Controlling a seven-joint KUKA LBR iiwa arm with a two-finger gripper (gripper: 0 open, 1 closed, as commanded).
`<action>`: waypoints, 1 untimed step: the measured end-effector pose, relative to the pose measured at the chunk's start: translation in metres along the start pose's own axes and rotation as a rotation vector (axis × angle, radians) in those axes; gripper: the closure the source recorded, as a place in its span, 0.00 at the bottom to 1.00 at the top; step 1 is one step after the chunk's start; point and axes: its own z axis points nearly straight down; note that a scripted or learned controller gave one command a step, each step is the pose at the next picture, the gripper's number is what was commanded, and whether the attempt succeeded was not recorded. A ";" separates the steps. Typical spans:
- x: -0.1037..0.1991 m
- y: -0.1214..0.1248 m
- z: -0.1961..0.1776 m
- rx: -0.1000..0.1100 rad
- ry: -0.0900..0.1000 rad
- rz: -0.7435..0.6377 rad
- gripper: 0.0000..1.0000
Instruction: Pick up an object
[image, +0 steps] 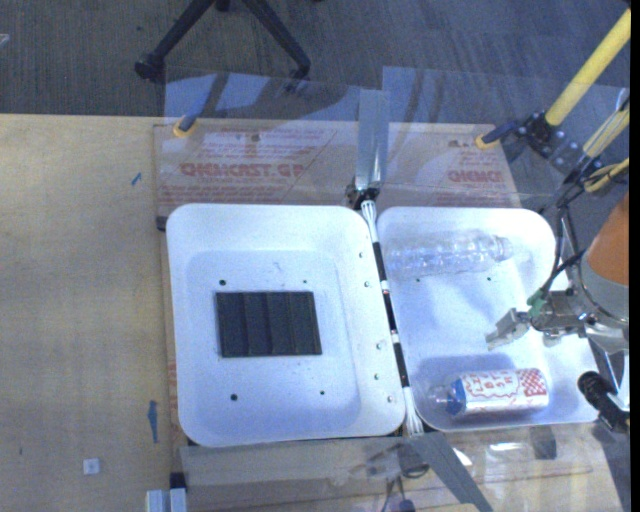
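Observation:
A clear plastic bottle (452, 252) lies on its side along the far part of the right bin (440, 330). A white tube with red print and a blue cap (494, 390) lies on its side near that bin's front wall. A dark ribbed rectangular pad (268, 323) lies flat in the middle of the left bin (200, 250). My gripper (512, 327) hangs over the right side of the right bin, between the bottle and the tube, with nothing seen in it.
Cardboard with red lettering (243, 165) lies behind both bins. A yellow pole (592, 68) and cables stand at the back right. The wooden bench (70, 300) stretches out to the left of the bins.

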 end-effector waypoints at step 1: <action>-0.057 0.002 0.083 -0.005 0.003 -0.122 0.00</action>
